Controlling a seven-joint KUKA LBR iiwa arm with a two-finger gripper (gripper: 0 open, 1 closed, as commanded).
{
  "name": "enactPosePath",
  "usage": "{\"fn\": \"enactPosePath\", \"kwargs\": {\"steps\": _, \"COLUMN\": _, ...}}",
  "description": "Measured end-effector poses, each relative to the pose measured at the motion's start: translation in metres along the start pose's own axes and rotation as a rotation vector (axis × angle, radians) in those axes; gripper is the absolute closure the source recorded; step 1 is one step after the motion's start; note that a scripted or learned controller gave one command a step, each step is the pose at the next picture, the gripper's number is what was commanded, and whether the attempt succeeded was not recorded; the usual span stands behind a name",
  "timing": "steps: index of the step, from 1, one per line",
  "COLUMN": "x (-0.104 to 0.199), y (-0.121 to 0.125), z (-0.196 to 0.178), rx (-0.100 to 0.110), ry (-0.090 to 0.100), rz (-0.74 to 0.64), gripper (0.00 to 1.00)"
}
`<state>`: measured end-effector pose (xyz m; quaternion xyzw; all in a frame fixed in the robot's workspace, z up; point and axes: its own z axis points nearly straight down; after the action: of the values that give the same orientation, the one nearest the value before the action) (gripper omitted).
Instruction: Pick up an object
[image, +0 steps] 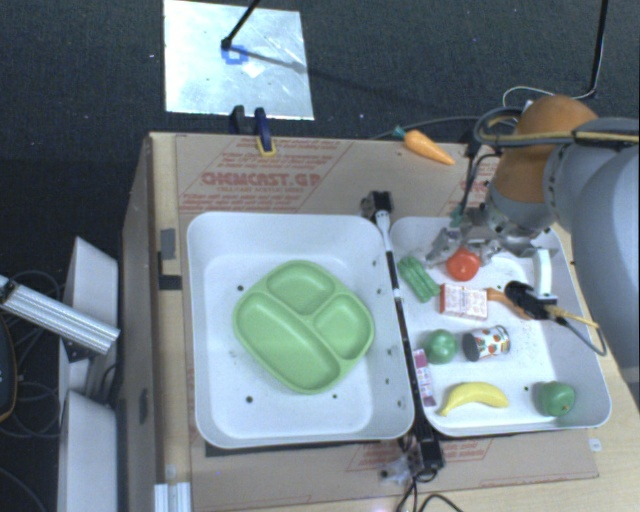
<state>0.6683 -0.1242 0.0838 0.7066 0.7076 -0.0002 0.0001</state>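
Over the right bin (590, 395) you see the gripper (462, 246) just above a red tomato (463, 266) at the bin's back; finger state cannot be told. Left bin (215, 300): green plate (303, 325).

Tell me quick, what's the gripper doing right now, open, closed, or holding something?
Gripper: low in the right bin, just above the red tomato; open or closed cannot be told, and nothing is visibly held.

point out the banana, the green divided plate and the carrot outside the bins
banana (473, 397), camera view, middle of its curve
green divided plate (303, 325), camera view, central ridge between compartments
carrot (428, 148), camera view, orange body
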Motion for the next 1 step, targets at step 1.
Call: {"fn": "enactPosePath", "kwargs": {"steps": 1, "x": -0.0001, "y": 0.0016, "z": -0.0122, "rx": -0.005, "ry": -0.001, "rz": -0.002, "gripper": 1.00}}
